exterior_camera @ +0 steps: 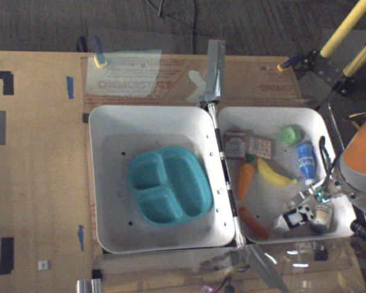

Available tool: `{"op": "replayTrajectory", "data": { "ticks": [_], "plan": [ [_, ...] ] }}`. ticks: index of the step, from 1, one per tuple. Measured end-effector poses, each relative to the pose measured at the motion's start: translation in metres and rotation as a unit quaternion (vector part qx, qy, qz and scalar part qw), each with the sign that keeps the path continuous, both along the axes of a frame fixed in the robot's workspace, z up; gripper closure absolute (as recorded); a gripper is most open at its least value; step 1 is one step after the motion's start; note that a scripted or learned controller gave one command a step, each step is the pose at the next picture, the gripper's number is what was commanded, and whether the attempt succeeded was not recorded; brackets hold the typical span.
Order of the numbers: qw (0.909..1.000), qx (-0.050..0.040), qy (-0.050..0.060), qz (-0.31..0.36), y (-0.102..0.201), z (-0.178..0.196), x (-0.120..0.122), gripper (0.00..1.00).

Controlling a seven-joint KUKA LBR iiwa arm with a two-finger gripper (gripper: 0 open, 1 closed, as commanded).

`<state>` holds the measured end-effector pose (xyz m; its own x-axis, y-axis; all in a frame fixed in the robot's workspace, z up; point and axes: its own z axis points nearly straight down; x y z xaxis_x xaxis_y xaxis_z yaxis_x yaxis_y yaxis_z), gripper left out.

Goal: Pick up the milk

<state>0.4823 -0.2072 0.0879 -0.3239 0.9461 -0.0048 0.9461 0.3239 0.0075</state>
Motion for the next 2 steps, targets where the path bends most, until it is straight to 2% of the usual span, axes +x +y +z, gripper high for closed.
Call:
{"op": "replayTrajectory", "data": {
  "ticks": [1, 2],
  "plan": [
    [0.9995, 0.0004, 0.003, -0.031, -0.018, 0.084, -0.002, 0.0],
    [0.9785, 0.0073, 0.004, -0.206, -0.008, 0.009, 0.001, 0.0]
  ]
}}
